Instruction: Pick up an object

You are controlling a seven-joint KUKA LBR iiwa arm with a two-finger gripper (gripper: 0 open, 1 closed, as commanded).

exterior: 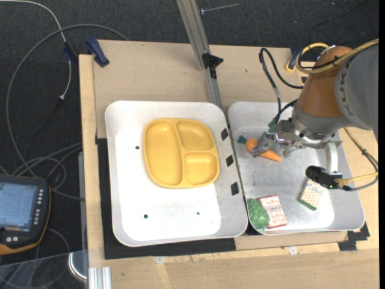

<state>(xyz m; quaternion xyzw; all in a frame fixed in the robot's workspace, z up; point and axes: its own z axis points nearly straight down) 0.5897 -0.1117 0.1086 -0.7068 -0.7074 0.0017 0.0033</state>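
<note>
**Gripper low over a carrot in the right bin**

At the far left edge, low in the frame, sits a tablet (21, 212) on the dark floor. The left bin (123, 179) fills the centre-left and holds a yellow tray (180, 151) with three compartments. A metal post (194, 17) slants down from the top centre to the gap between bins. In the right bin (283, 182), a carrot (264, 151) lies at upper left, with the gripper (281, 142) right over it; whether its jaws are spread or closed cannot be told. Lower down lie a green item (258, 214), a red-and-white box (274, 211) touching it, and a patterned packet (312, 194) at right. The arm (337, 95) enters from upper right.
</note>
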